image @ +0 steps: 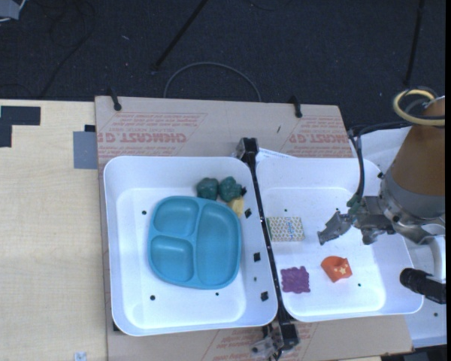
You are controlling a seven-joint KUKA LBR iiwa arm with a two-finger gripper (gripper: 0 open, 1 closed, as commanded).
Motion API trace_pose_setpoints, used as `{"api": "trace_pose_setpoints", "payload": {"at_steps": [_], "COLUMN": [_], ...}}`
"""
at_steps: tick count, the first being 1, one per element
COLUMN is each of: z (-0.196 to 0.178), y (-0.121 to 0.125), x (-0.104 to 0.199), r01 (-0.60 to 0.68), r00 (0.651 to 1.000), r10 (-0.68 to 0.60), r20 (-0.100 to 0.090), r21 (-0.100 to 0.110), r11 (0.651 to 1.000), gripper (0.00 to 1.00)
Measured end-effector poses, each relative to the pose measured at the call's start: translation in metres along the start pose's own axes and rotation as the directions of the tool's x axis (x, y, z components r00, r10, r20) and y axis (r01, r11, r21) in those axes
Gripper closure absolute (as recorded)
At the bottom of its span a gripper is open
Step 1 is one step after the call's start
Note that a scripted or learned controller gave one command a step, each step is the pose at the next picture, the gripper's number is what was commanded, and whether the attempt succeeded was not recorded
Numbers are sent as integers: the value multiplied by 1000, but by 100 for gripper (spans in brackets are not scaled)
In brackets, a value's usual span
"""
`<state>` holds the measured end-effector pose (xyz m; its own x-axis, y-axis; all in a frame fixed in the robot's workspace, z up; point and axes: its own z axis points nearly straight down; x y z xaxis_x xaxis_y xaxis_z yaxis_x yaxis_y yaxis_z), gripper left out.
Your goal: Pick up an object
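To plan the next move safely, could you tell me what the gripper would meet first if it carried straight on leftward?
Probably the small pale patterned block, just left of the gripper, though its height is unclear.

Your single fixed camera looks down at a slant from above the bench, far enough back to frame both shallow white plastic bins (128,201) side by side, cardboard backing (210,130) beyond them, and the grey arm (425,171) entering from the right.
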<state>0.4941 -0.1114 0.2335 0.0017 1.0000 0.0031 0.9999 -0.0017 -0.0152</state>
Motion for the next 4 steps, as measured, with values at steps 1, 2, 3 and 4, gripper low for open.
{"api": "trace_pose_setpoints", "payload": {"at_steps": [1,2,3,4], "z": [-5,44,107,139], "y": [2,-7,-10,-6], "x": [0,3,8,2], "r01": [2,2,2,-6], "r00": [1000,1000,1000,1000], "r10": [-2,-2,-2,6], "r20": [2,1,0,15], "r21": [-11,-7,-5,-30], "r11": [1000,1000,1000,1000], "gripper": [0,0,0,0]}}
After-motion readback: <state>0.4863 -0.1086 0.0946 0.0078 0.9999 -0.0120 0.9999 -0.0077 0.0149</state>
